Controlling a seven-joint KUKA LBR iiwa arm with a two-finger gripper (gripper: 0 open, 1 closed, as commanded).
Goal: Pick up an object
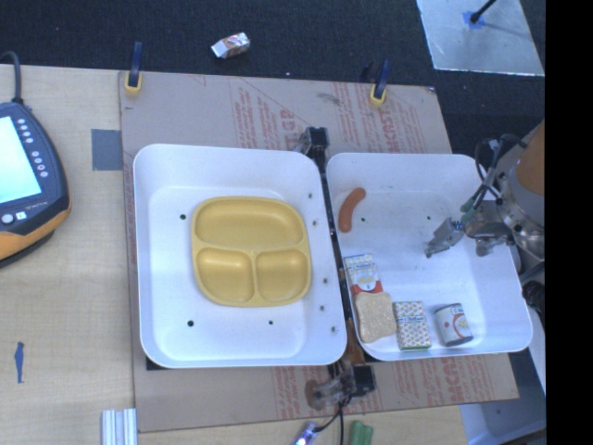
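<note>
The right white bin (417, 170) holds several small objects. A brown sausage (349, 208) lies near its left wall. Along the front sit a small printed carton (360, 271), a slice of toast (375, 316), a green-topped box (411, 324) and a small can (453, 324). My gripper (447, 236) hangs over the right half of this bin, above bare floor, to the right of the sausage and behind the can. Nothing shows in its grasp. The grey arm enters from the right edge.
The left white bin (157, 248) holds a yellow divided plate (250, 249). A teach pendant (23, 179) lies at the far left of the bench. Two clamps (134, 77) (379, 86) hold the cardboard sheet at the back. A wrapped scrap (231, 45) lies on the dark floor.
</note>
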